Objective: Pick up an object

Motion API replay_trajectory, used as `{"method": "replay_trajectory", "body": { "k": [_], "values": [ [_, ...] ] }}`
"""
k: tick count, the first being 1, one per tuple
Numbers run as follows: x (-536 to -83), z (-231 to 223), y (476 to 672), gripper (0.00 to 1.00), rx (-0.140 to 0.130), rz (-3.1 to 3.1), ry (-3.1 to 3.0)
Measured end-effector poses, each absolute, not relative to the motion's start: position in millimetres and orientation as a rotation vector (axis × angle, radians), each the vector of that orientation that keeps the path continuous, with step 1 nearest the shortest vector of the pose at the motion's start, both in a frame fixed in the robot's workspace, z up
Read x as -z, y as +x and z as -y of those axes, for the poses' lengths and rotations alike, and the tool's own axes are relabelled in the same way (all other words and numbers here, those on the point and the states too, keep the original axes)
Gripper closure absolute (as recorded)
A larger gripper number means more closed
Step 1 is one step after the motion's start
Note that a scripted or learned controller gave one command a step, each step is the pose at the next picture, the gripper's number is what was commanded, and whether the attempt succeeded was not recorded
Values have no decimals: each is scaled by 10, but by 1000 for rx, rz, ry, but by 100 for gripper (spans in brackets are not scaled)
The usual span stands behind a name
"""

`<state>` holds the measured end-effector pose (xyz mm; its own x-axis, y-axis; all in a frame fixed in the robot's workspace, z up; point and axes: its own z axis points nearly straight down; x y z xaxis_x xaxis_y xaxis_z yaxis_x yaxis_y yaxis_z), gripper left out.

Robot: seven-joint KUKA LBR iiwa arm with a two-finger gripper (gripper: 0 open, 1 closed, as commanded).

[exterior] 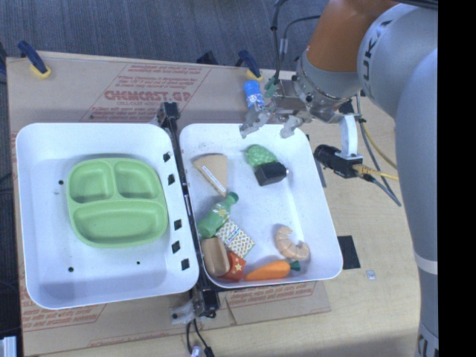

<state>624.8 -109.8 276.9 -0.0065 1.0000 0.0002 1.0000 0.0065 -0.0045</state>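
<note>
Brown cardboard (89,80) printed with red lettering covers the bench, and two shallow white bins sit on it side by side, clipped together along their shared edge. Blue and yellow clamps (33,58) hold the cardboard at the far edge.

In the left bin (37,199) lies a green divided plate (117,201), flat and roughly centred.

The right bin (316,199) holds a scatter of small toys. At its far side a green leafy piece (260,155) touches a black block (271,173). Toward the left wall lies a tan wedge (212,166) with a thin stick (213,181) across it, and just nearer a small green bottle (216,216) lies tilted. Beside the bottle sits a patterned square packet (236,238), then a brown bread-like piece (215,256) by the near-left corner. Along the near wall rests an orange carrot (268,271), with a croissant (290,244) just above it.

The gripper (269,127) hangs over the far rim of the right bin, its two fingers (251,123) spread apart with nothing between them, near the leafy piece but not touching it.
</note>
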Motion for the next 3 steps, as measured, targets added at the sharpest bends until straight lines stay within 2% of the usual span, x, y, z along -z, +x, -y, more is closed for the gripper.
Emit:
{"method": "replay_trajectory", "body": {
  "k": [1, 2, 3],
  "values": [
    [-1770, 1584, 6200, 0, -4, 2502, -1892],
    [-1097, 1872, 6258, 0, 7, 2595, -1794],
    [-1028, 1526, 6476, 0, -25, 2723, -1569]
  ]
}}
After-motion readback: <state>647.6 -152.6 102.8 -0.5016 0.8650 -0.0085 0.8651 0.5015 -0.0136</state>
